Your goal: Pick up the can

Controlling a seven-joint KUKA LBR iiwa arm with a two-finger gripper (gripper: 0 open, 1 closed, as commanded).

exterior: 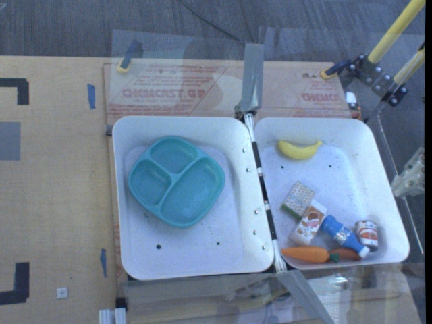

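At the near edge of the right bin (382, 155), an orange carrot (307, 254) is laid lengthwise along the wall, with a smaller red-orange item (346, 254) just beside its right end. The can (366, 233) is found in the near right corner of that bin. It is small, with a red and white label, it looks upright, and it is just beside the cap end of a blue bottle (339, 231) that is laid on its side. A white and red carton (308, 223) is laid left of the bottle, touching or nearly touching it. A small checkered box (298, 199) is set just beyond the carton. A banana (300, 148) is laid near the far wall, well apart from the rest. In the left bin (121, 181), a teal divided plate (177, 180) is set flat near the middle. Beyond both bins, a clear sheet with red lettering (169, 90) is laid on the bench (54, 181). Yellow poles (399, 24) are seen at the far right. Whether the gripper is spread or pressed together cannot be told.
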